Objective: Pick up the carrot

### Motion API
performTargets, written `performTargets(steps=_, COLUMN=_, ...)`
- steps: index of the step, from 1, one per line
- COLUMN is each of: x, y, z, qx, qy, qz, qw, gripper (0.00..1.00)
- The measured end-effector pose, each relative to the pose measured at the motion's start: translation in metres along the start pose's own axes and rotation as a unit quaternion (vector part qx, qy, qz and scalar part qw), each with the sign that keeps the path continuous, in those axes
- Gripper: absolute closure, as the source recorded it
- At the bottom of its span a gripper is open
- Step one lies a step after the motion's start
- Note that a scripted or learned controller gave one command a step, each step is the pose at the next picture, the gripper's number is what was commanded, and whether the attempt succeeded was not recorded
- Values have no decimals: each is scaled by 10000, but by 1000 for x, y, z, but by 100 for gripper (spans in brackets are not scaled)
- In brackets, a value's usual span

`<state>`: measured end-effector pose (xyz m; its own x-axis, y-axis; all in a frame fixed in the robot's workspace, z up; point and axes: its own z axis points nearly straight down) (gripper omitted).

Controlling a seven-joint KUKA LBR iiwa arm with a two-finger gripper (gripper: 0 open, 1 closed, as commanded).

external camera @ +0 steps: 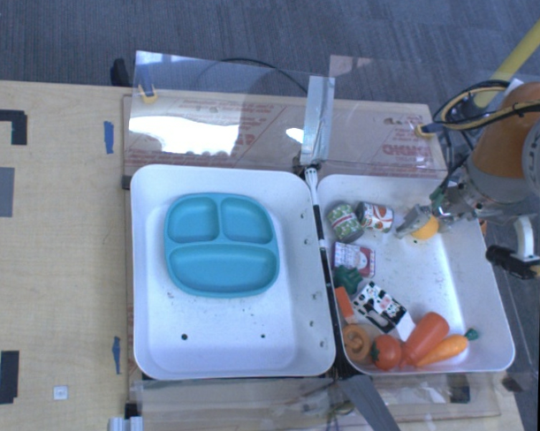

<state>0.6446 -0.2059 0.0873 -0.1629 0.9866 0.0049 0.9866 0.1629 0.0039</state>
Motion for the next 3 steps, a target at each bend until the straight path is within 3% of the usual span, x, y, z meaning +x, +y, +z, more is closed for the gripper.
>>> performTargets(steps=1, x=-4, y=2, z=-15, qx=-39, qy=-46, qz=9, qw=10000, gripper=100)
performTargets(steps=2, x=-7, y=1, z=-3, qx=-40, qy=25, qz=1276, qw=9918, gripper=100)
performTargets(steps=3, x=52, y=-19, z=-4, qx=-46, qy=-29, qz=2123, qw=9772, gripper=100)
